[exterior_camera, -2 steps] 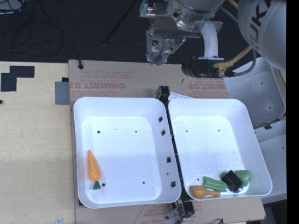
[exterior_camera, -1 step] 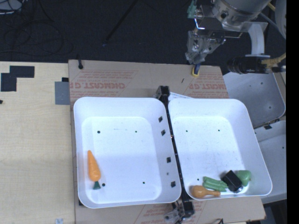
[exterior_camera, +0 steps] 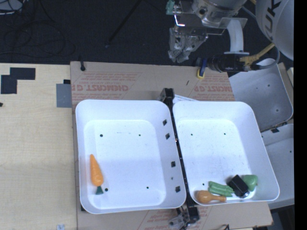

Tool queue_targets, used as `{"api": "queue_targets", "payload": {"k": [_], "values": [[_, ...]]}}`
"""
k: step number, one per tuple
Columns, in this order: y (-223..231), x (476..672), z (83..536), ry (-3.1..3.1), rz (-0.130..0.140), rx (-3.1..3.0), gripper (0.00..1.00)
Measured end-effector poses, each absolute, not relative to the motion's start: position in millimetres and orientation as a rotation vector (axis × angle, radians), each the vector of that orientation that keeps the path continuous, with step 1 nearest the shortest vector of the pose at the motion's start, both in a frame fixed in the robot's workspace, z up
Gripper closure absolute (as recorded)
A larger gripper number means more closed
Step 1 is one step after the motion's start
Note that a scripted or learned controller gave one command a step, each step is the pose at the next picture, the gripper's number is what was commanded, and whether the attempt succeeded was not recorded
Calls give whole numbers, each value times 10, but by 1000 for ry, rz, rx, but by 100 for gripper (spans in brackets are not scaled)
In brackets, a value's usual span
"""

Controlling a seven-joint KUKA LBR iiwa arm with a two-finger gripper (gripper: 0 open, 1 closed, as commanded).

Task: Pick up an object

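While gripper (exterior_camera: 181, 55) hangs high beyond both bins, finger state unclear; toy carrot (exterior_camera: 96, 172) lies in left bin (exterior_camera: 120, 110), near-left corner; green pea pod (exterior_camera: 220, 188), black block (exterior_camera: 238, 185), orange gourd-like toy (exterior_camera: 209, 197) clustered in right bin (exterior_camera: 216, 110) near corner

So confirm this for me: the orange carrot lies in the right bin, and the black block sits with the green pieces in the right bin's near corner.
Wrong on one point: the camera view shows the orange carrot in the left bin, near its left wall. The black block does sit among the green pieces in the right bin.
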State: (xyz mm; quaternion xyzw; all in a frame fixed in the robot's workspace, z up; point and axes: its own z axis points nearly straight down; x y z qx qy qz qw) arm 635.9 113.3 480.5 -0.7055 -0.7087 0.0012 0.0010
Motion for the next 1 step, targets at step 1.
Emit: {"api": "queue_targets", "payload": {"k": [1], "values": [[2282,6364,4792,-2231,2,-2206,100]]}}
